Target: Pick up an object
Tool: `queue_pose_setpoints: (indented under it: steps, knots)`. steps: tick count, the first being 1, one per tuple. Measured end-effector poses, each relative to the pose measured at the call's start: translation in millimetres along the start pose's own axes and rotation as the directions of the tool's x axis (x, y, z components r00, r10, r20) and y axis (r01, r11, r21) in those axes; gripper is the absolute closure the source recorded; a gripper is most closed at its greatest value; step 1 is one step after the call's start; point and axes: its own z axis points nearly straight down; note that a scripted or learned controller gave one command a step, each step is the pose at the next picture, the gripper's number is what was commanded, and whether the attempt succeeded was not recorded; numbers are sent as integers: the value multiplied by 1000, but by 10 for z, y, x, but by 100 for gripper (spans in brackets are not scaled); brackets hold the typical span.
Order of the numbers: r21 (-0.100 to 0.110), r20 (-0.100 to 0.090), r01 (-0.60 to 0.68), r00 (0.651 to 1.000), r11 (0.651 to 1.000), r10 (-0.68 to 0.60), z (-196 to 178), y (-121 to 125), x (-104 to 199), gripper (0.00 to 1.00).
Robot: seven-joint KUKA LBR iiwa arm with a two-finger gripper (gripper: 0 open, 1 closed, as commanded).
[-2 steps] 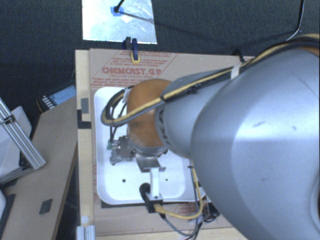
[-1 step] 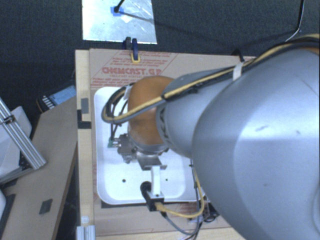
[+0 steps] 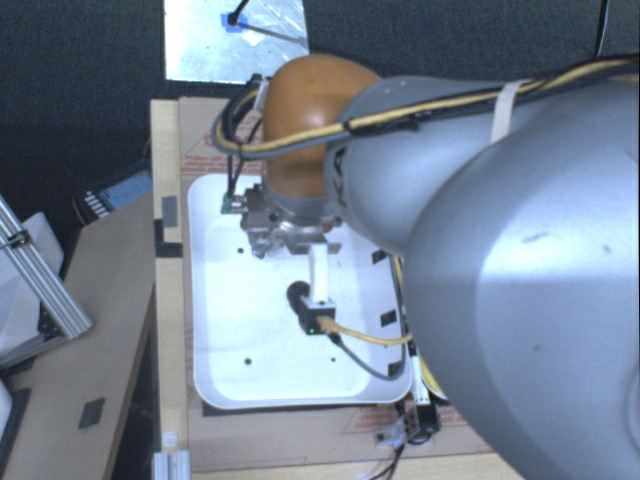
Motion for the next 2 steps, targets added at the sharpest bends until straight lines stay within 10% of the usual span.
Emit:
queue_pose_setpoints:
  steps: [1,2]
  knots:
    - [7,1,-2,1000,1000,2,1143,106,49,100]
    - [-4,-1,2,1000,1000,-2,308,914,45,100]
